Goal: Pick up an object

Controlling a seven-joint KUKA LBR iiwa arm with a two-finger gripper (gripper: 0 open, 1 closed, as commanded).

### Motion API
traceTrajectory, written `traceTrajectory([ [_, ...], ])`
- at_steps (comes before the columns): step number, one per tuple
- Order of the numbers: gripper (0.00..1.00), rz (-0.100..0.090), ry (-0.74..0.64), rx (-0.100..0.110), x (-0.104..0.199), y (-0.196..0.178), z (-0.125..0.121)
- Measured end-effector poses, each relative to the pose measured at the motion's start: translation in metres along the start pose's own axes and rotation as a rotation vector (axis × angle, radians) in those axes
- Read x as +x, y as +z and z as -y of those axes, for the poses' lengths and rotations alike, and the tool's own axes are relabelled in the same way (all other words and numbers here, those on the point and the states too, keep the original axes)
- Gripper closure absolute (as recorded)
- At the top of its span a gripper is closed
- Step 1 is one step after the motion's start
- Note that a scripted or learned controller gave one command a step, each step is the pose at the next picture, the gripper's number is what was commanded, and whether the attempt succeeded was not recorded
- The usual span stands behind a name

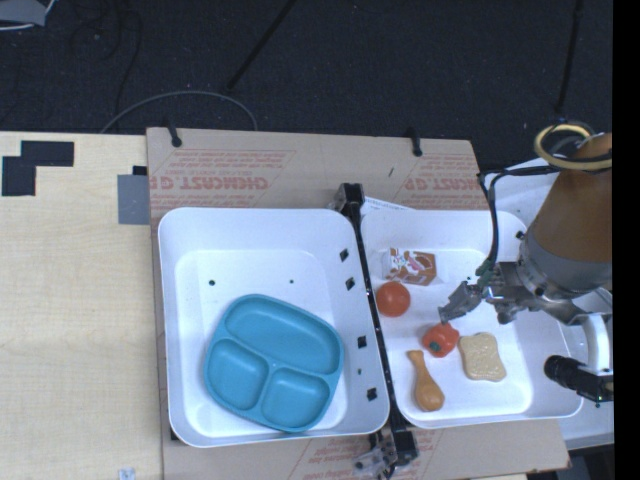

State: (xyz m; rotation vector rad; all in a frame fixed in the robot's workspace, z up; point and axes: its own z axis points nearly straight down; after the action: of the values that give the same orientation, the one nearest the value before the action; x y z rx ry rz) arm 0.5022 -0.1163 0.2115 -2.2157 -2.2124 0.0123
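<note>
Camera view: nearest, in the right bin [520,400], a drumstick-shaped toy [425,379] is seen at about 7 o'clock, with a beige bread slice [483,357] at 5 o'clock beside it. A red tomato-like toy [440,340] is found just above them, directly under the gripper [462,301]; whether its jaws are wide or narrow cannot be told, and nothing is seen held. A red ball [393,298] is placed at 9 o'clock, a small printed packet [412,265] at 11 o'clock. A blue divided plate [273,362] is laid in the left bin [190,258] on the counter [70,308].
</note>
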Motion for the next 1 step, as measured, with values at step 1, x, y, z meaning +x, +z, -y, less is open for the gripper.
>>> traceTrajectory([
  [1,0.0,0.002,-0.002,-0.011,-0.0003,-0.0051,-0.0024],
])
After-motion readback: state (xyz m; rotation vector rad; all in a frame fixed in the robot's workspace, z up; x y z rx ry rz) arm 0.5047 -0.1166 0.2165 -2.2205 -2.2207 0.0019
